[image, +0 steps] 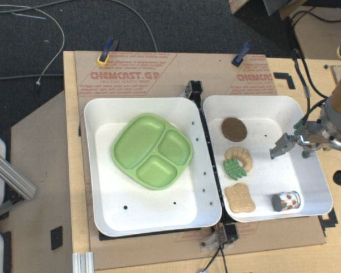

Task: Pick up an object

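Toys are sitting in the right bin point(307, 206) so I can reach them: brown disc point(234, 129), green bunch point(234, 168), toast point(240, 198), can point(286, 201). My gripper point(290, 145) is hanging wide, holding nothing, near the bin's right side.

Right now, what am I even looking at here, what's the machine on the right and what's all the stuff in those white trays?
One camera looks down at a slant on a bench. The machine at the right is a robot arm; its gripper hangs over the right bin, with nothing seen between its fingers. That bin holds a brown round disc, a tan ring touching a green bumpy toy, a tan bread-shaped piece and a small can on its side. The left bin holds a green divided plate.
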Controlling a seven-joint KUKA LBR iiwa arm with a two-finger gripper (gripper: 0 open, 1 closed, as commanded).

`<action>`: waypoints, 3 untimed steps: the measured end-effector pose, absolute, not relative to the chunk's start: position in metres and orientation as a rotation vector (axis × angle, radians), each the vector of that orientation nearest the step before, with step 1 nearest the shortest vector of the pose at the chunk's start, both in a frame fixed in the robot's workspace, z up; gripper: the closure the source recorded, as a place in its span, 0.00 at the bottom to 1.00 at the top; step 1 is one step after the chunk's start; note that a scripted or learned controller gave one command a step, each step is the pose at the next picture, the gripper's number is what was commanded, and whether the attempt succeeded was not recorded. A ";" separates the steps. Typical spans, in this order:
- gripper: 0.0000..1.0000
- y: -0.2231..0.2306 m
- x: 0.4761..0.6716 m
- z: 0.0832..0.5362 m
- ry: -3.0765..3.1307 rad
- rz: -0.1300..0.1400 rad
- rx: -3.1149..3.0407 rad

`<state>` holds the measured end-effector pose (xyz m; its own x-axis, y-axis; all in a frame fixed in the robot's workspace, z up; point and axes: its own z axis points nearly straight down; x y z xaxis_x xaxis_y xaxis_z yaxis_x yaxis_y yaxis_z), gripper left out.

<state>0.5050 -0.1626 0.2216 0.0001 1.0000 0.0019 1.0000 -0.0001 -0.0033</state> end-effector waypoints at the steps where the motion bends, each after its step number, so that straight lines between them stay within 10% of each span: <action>1: 0.00 -0.160 0.502 0.158 -2.215 0.005 -2.216; 2: 0.00 -0.156 0.501 0.115 -2.215 0.003 -2.217; 3: 1.00 -0.157 0.503 0.129 -2.220 -0.001 -2.221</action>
<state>0.5026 -0.1570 0.1291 0.0003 1.0000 0.0017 1.0000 -0.0003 -0.0004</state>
